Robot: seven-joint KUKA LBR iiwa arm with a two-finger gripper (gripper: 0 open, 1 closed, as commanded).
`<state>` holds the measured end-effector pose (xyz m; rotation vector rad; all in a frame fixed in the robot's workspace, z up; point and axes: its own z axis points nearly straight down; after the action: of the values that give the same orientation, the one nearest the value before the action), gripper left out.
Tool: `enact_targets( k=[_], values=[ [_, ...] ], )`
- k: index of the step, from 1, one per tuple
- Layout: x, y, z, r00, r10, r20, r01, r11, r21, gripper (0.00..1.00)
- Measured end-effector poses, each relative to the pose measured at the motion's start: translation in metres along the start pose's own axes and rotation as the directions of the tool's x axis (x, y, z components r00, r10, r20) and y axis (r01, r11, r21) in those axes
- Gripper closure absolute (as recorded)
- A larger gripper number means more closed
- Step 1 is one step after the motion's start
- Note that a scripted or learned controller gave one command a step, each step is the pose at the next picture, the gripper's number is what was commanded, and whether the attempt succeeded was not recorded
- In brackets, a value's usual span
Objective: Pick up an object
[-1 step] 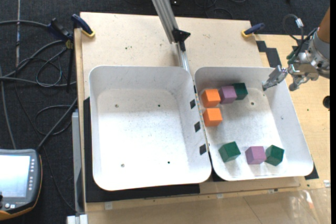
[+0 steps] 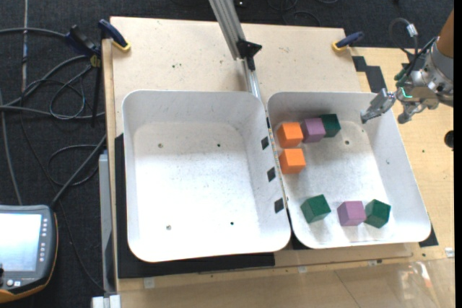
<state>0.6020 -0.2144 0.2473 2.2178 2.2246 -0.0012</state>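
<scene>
Table (image 2: 188, 54): a pale board carrying two shallow white bins side by side; clamps are seen at its far corners
Left bin (image 2: 137, 155): only a bare speckled floor is seen, with raised walls on all sides
Right bin (image 2: 404, 177): all seven blocks are held here; open floor is left along the 3 o'clock side and in the middle band between the two groups
Far group: an orange block (image 2: 291, 133), a purple block (image 2: 313, 129) and a dark green block (image 2: 330, 125) are set touching in a row near the 12 o'clock wall, with a second orange block (image 2: 292, 160) just beside the first, close to the 9 o'clock wall
Near group: a green block (image 2: 315, 208), a purple block (image 2: 351, 213) and a green block (image 2: 377, 213) are lined up near the 6 o'clock wall, the last two touching
Jaws (image 2: 388, 107): seen spread open over the bin's 1 o'clock corner rim, with nothing between them
Blocks relative to jaws: the dark green block is nearest, at about 8 o'clock from the jaws and apart from them; the near group lies well apart at 6 o'clock
</scene>
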Motion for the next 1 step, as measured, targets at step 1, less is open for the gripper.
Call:
enact_targets(
  k=[1],
  values=[
    [0.0035,-0.0052,0.0628,1.0,0.003,-0.002,-0.003,1.0,0.005,0.0]
  ],
)
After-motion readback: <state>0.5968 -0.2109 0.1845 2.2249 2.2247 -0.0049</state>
